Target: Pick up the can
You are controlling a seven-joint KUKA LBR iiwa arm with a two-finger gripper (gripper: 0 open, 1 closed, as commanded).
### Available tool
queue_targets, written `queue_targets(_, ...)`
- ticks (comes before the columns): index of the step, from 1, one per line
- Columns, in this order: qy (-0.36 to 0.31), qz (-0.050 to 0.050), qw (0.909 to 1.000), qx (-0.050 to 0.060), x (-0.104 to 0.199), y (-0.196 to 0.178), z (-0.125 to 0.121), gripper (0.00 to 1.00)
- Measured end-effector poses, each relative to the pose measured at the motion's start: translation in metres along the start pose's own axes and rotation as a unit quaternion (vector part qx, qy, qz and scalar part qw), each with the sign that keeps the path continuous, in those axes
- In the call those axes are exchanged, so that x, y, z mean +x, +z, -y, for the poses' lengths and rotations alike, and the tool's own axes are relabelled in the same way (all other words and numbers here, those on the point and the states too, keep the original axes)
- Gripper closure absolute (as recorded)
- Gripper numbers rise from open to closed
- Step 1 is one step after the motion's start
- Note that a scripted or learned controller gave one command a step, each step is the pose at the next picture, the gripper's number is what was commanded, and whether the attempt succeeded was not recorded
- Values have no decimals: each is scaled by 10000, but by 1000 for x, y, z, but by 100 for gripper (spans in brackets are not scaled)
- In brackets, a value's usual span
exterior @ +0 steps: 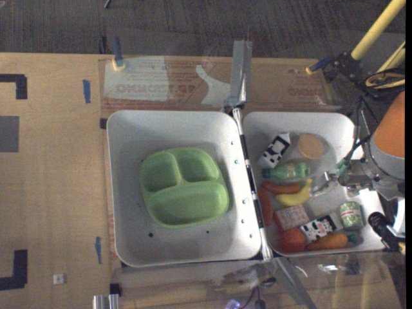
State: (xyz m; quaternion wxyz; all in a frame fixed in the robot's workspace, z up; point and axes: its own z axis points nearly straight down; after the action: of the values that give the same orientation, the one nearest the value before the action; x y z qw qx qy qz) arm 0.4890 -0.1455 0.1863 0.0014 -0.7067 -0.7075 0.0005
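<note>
Approach step is being worked: gripper [329, 180] is hovering, finger spread cannot be told; descent onto green-labelled can [351, 214] just beside is being called for.

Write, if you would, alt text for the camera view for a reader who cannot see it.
A grey arm's gripper reaches from the right into the right bin, above toy food, with the small green can nearby at the bin's right side. The left bin holds a green divided plate.
</note>
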Motion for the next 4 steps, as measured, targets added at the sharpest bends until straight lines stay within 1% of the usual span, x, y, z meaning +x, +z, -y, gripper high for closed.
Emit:
queue_targets(1,-31,-37,10000,9,-74,71,9,0)
queue_targets(2,-623,-39,9980,-28,-66,97,6,0)
queue_targets(3,-594,9,9982,-63,-70,88,5,100)
queue_targets(4,-490,11,9988,-18,-24,-53,-1,100)
